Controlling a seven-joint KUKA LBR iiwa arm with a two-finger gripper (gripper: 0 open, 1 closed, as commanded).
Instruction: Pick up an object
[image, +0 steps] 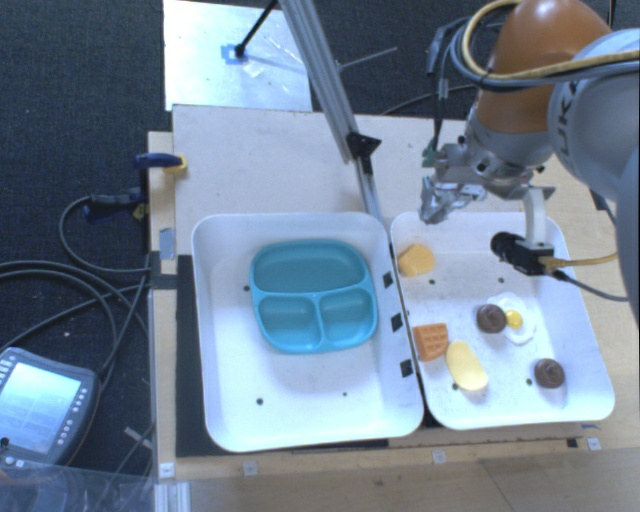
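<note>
My gripper (437, 208) hangs over the far left corner of the right bin (580, 330), with nothing visible between its fingers. Just below it lies a yellow cheese-like wedge (416, 261). Nearer the front of that bin sit an orange waffle-like block (431, 341) and a pale yellow lemon-shaped piece (466, 366). To the right are a toy fried egg (516, 322), a brown round piece (490, 318) touching it, and a second brown round piece (548, 373).
The left bin (225, 400) holds a blue divided plate (313, 296). A slanted metal pole (335, 90) crosses above the bins' divide. A black bracket with a yellow cable (520, 250) hangs off the arm over the right bin.
</note>
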